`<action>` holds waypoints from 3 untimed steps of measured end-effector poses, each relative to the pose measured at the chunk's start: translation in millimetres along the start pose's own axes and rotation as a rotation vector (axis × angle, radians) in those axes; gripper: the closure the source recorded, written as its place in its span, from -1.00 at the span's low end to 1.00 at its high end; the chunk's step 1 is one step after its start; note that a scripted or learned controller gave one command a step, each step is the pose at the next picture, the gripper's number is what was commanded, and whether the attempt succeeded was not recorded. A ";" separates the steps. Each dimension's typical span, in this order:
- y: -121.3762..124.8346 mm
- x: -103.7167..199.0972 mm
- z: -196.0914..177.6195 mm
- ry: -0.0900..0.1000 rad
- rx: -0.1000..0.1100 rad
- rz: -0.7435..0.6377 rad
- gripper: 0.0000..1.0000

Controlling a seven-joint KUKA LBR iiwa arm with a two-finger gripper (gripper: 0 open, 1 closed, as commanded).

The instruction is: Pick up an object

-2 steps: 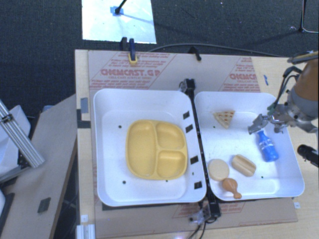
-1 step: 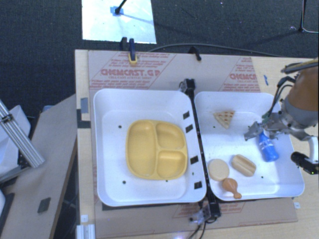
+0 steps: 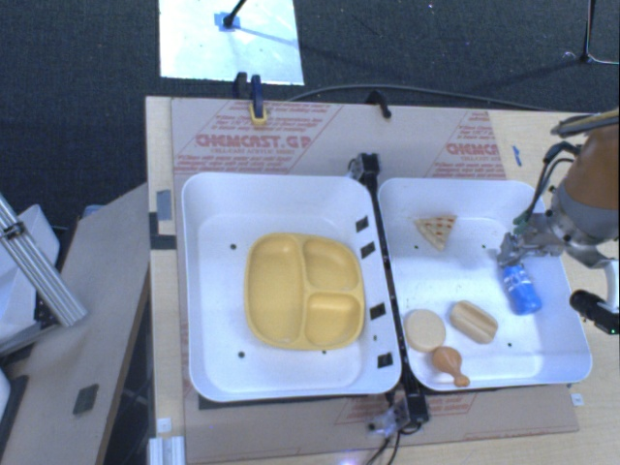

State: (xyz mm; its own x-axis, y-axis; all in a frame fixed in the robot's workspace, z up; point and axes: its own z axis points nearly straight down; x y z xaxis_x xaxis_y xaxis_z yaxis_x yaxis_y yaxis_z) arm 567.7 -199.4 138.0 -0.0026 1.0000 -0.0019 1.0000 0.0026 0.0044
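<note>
Drumstick; jaws atop blue bottle.

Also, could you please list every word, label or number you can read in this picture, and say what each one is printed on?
"CHEMCAST GP", red print on the brown protective sheet behind the left white bin.
The same red print, part hidden, on the sheet behind the right white bin: it cannot be read whole.
The small blue plastic bottle may bear a label: too small to read.
</note>
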 end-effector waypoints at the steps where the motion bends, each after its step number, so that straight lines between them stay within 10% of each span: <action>1: 5.8 9.2 -54.3 0.001 0.000 -0.002 1.00; 3: 12.7 63.5 -97.1 0.003 0.002 -0.007 1.00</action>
State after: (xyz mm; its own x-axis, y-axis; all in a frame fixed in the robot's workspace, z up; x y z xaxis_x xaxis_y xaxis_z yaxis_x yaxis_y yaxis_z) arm 579.7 -135.6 235.0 -0.0093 1.0000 0.0010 1.0000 0.0093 0.0022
